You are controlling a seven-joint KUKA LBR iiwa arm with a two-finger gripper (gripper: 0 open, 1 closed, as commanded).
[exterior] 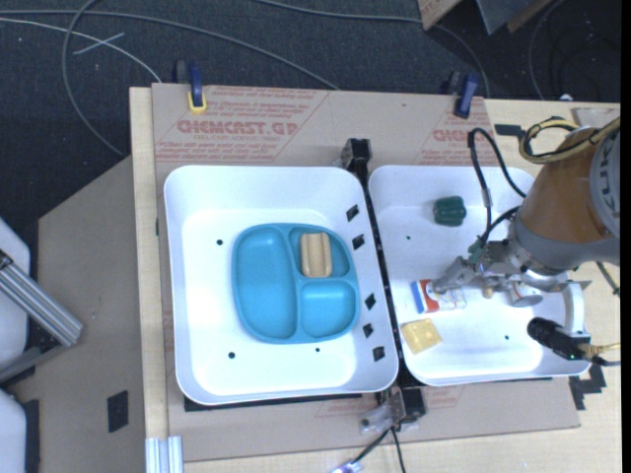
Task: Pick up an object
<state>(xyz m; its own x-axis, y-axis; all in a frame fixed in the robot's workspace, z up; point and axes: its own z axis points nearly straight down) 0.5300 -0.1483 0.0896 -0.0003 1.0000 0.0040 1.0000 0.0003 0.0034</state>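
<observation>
While the arm reaches in from the right, its gripper (455, 282) hangs low over the right bin (513, 358), right at a small flat item with red and blue markings (434, 297) that lies on the bin floor. From where I stand, I cannot tell whether the claw is spread or pinched, and nothing shows between its tips, so I would not call anything held.

Two other candidates lie in the same bin: a dark green lump (450, 210) well apart toward the far wall, and a yellow square piece (422, 336) just beside the near left corner. The left bin (187, 264) carries a blue divided tray (261, 284) with a tan block (315, 254) in one compartment.

To do this step well, I judge the claw should settle squarely over the flat item, since a thin piece lying flush gives little edge to catch. Coming straight down, closing only once the tips touch the floor, then lifting slowly looks safest. The green lump, being bulkier, may be the easier catch if this one slips.
</observation>
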